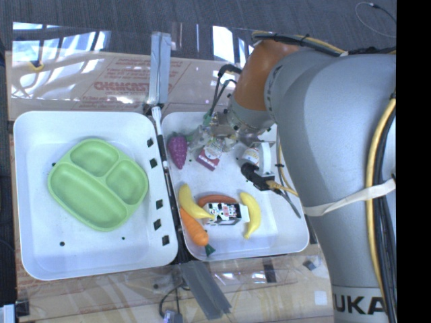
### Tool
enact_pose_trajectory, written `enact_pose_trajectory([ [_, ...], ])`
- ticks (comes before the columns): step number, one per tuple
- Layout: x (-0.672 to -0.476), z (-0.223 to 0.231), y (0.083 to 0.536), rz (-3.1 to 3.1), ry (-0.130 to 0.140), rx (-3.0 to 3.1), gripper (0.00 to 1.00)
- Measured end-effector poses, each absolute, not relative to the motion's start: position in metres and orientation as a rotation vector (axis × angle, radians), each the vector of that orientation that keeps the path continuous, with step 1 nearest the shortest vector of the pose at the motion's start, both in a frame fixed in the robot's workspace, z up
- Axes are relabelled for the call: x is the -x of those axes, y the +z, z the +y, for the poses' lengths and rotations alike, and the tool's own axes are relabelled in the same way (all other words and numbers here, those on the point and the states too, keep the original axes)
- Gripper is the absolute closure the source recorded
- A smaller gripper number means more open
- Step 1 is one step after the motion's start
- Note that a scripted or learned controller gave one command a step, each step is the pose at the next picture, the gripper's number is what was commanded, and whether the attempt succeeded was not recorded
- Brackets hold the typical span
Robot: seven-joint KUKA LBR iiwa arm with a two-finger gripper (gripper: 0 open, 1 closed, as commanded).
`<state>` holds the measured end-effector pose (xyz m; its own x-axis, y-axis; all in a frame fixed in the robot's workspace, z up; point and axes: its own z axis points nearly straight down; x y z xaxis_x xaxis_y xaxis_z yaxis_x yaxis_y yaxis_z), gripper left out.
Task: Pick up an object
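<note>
Grey metal two-finger gripper [217, 134], grip state I cannot tell, hangs over the small red-and-white packet [209, 157], just right of the purple grape bunch [178, 149].

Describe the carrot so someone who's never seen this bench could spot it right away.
Look in the right bin, at the corner near the divider nearest the camera. The carrot lies there, slanted, beside a yellow banana. It is the one orange, tapered piece with a dark green tip.
</note>
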<state>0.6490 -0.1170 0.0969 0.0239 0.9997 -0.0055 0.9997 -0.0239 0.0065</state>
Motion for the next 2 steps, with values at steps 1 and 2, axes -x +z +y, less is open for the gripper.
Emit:
enact_pose_trajectory([
  [1,-0.6504,-0.1140,0.1053,2.202,0.000,-2.232,1.00],
  [2,-0.6504,-0.1137,0.1053,2.202,0.000,-2.232,0.00],
])
